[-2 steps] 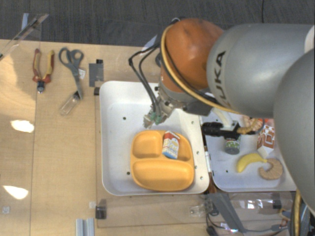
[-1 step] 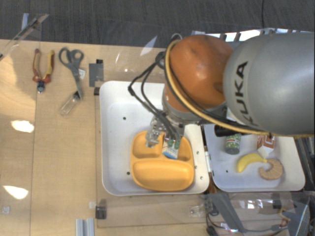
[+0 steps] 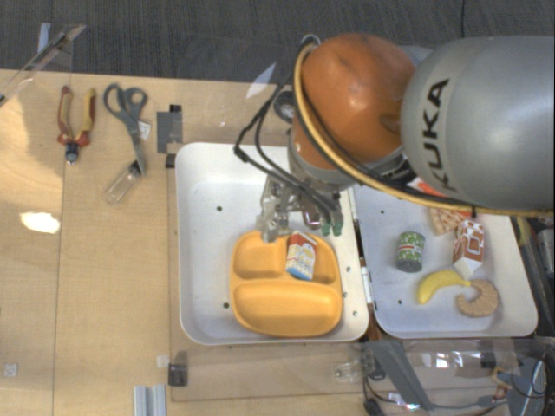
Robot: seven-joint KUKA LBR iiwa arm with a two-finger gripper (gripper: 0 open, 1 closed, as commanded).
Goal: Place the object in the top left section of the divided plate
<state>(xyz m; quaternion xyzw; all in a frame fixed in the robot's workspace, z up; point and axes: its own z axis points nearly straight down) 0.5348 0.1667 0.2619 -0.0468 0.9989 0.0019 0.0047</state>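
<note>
An orange-yellow divided plate (image 3: 282, 306) lies in the left white bin (image 3: 204, 258). A small white, red and blue carton (image 3: 301, 259) rests on the plate's upper half, on the ridge between the top left and top right sections and mostly to the right of it. My gripper (image 3: 301, 221) hangs just above the carton's far end, under the grey and orange arm. Its fingers (image 3: 274, 219) stand apart on either side, wider than the carton, so it is open and not gripping it. The top left section (image 3: 256, 258) shows bare plate.
The right bin (image 3: 512, 319) holds a green can (image 3: 410, 251), a banana (image 3: 441, 285), a brown curved snack (image 3: 479, 299), a red and white carton (image 3: 469, 245) and a waffle-like piece (image 3: 444, 220). Pliers (image 3: 74, 121), scissors (image 3: 128, 128) and a black clip (image 3: 171, 126) lie on the bench at left.
</note>
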